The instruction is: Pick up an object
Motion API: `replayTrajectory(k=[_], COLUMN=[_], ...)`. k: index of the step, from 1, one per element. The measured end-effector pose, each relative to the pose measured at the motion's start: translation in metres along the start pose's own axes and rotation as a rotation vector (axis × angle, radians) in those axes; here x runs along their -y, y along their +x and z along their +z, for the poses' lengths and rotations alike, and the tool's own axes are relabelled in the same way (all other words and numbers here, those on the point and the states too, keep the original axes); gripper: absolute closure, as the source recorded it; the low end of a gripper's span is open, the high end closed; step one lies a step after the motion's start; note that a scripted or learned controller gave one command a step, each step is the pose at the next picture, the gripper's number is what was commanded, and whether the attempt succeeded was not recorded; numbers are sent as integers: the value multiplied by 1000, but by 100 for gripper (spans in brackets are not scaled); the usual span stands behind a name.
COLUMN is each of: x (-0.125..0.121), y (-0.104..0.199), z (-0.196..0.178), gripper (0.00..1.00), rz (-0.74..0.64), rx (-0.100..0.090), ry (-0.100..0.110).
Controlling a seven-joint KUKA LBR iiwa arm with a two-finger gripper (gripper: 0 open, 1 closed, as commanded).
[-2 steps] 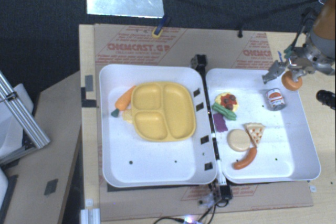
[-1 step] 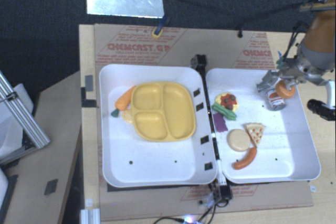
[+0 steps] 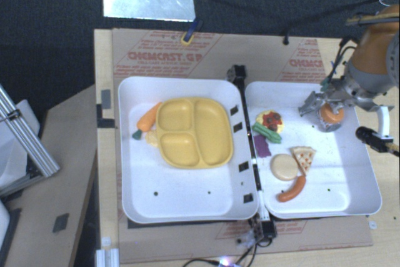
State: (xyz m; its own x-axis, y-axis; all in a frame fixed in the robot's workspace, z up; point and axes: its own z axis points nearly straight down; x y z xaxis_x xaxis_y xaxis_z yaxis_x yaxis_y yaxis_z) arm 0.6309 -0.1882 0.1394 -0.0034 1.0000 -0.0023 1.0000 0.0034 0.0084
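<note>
Right bin point(image 3: 359, 197), near side: sausage point(image 3: 292, 189), bun point(image 3: 283, 166) and pizza slice point(image 3: 304, 158) together; farther in, green bean point(image 3: 267, 132); at the far right, gripper point(image 3: 329, 110) clenched on an orange object point(image 3: 331, 114); left bin point(image 3: 134, 153) bears a yellow tray point(image 3: 190, 132) and carrot point(image 3: 149, 116).
</note>
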Motion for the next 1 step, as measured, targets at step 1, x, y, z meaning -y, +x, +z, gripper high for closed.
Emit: replayTrajectory(k=[1], x=[0], y=[0], z=[4], gripper=[0], rz=[0], rx=[0], ry=[-2])
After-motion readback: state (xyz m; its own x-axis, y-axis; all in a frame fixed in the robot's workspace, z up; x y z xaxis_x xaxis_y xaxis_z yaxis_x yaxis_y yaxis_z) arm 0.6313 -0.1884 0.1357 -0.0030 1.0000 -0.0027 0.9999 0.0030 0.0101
